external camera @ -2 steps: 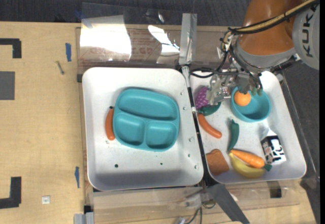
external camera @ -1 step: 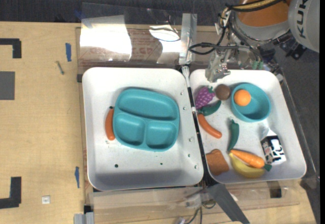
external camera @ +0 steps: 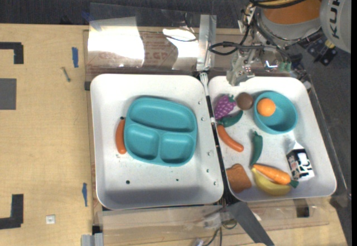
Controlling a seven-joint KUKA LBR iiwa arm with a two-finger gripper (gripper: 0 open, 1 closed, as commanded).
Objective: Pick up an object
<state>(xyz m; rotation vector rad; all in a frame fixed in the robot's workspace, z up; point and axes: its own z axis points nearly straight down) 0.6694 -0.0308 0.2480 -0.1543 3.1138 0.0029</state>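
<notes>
The pincer [external camera: 241, 72] hangs over the far edge of the right bin [external camera: 321, 178]; I cannot tell its opening. Just below it lie a brown ball [external camera: 244, 100] and purple grapes [external camera: 224, 106], beside a teal bowl [external camera: 276, 112] holding an orange [external camera: 266, 107]. A sausage [external camera: 229, 138] points diagonally toward the near right. The left bin [external camera: 106, 181] carries a teal tray [external camera: 160, 131].

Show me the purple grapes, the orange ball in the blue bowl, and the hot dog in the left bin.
Purple grapes [external camera: 224, 106], camera view, middle of the bunch.
Orange ball [external camera: 266, 107], camera view, its top.
Hot dog [external camera: 120, 136], camera view, middle of its length.
</notes>
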